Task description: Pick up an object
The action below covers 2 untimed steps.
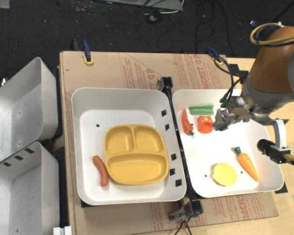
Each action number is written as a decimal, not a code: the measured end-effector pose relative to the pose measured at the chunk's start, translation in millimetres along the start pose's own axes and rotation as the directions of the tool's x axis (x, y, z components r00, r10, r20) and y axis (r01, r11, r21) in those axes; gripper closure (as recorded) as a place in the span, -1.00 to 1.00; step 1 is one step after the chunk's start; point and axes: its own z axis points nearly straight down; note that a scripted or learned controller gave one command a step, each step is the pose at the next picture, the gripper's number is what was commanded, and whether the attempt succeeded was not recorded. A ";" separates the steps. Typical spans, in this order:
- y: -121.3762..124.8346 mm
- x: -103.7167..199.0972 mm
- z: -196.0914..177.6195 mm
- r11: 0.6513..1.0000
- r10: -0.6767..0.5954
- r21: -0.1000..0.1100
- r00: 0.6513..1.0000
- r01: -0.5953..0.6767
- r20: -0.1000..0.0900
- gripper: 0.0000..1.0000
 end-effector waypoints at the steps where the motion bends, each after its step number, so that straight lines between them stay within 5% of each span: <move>1: 3.9 51.6 14.0 1.000 -0.001 0.001 1.000 0.001 0.000 1.00; 2: 20.3 103.1 15.2 1.000 -0.001 -0.003 1.000 0.001 0.000 1.00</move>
